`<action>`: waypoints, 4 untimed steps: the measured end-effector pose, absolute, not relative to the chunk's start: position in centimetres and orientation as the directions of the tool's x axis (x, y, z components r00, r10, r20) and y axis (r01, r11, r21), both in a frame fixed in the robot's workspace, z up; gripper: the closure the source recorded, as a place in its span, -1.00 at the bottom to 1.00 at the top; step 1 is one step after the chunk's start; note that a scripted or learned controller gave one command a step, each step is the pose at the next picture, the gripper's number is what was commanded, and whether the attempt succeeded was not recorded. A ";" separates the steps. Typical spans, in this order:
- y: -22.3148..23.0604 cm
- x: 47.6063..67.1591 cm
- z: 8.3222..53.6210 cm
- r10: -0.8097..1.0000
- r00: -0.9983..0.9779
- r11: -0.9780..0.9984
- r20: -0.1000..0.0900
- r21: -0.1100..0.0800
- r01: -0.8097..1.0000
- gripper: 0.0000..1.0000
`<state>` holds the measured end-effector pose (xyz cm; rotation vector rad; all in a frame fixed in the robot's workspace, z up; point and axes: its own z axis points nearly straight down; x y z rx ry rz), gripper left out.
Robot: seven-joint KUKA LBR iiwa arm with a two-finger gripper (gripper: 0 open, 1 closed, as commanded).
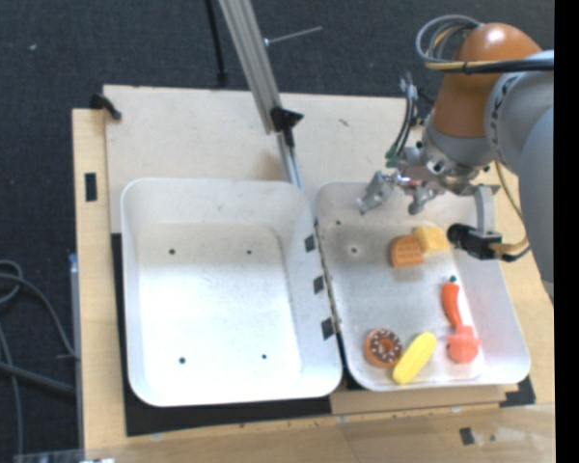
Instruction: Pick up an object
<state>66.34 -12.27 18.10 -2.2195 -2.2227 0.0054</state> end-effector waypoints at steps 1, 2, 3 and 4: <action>-13.4 66.3 12.6 1.000 0.003 -0.003 -0.002 -0.004 1.000 -1.00; -13.6 66.5 14.2 1.000 0.005 -0.005 -0.003 0.005 1.000 1.00; -13.8 66.9 20.8 1.000 0.001 -0.001 -0.002 0.009 1.000 1.00; -13.9 67.0 23.9 1.000 -0.003 0.003 -0.001 0.006 1.000 1.00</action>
